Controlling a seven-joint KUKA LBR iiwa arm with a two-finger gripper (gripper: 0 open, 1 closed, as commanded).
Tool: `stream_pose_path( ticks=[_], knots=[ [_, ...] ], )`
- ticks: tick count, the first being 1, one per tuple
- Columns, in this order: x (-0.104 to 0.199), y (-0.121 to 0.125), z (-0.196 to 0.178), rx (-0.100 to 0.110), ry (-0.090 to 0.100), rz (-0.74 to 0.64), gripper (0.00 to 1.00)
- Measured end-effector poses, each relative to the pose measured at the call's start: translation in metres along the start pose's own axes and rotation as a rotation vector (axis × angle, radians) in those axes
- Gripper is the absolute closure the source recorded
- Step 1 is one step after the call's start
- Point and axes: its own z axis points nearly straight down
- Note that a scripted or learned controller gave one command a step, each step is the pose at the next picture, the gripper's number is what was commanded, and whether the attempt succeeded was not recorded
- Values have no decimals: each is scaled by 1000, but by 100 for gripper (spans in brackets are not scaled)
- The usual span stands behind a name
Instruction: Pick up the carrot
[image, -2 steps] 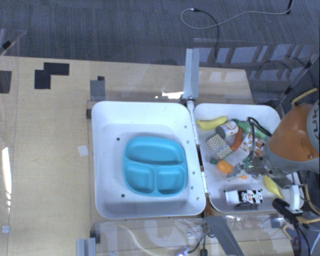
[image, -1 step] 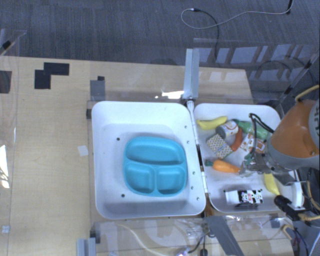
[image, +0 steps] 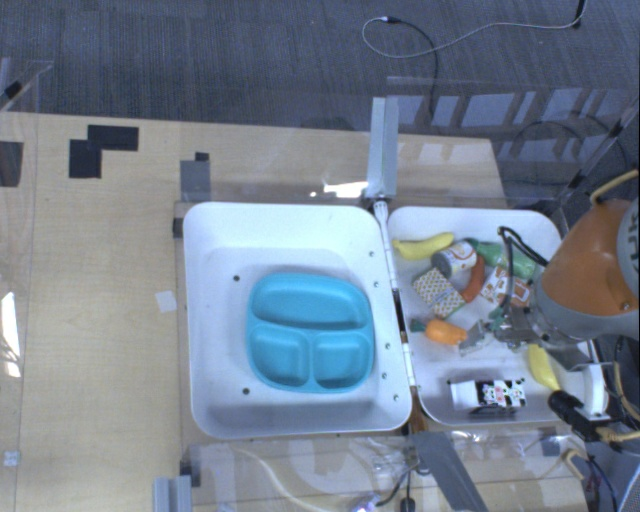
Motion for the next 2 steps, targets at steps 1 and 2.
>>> stream_pose_path(
  ticks=[1, 2],
  knots=[
    [3, 0, -48, 16, 1, 18, 0],
    [18, 31, 5, 15, 0, 23, 0]
  ],
)
